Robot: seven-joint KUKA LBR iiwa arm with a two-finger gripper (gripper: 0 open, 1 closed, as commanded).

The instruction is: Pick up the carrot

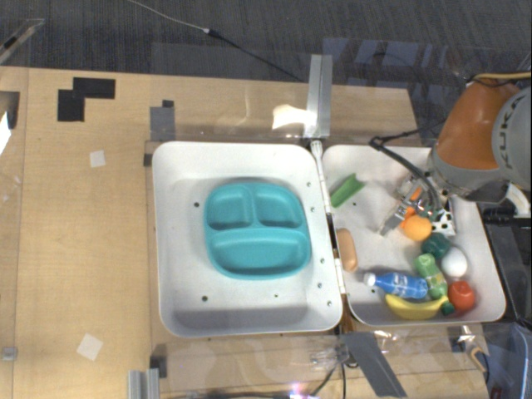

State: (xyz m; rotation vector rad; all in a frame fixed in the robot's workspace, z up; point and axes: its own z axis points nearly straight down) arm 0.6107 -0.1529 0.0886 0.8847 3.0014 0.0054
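The carrot [416,228] shows as an orange lump in the right bin [366,163], with a dark green piece [435,245] touching its lower right side. My gripper [406,209] hangs just above and to the left of the carrot, low in the bin and very close to it. The grey arm with its orange band [467,131] reaches in from the right and hides the bin's far right corner. I cannot make out whether the carrot is being held.
The right bin also holds a green vegetable [346,189], a sausage [347,250], a blue bottle [397,284], a banana [416,307], a tomato [462,295], a white egg [454,263] and a black-and-white die [445,220]. A teal divided plate [256,229] lies in the left bin [174,248].
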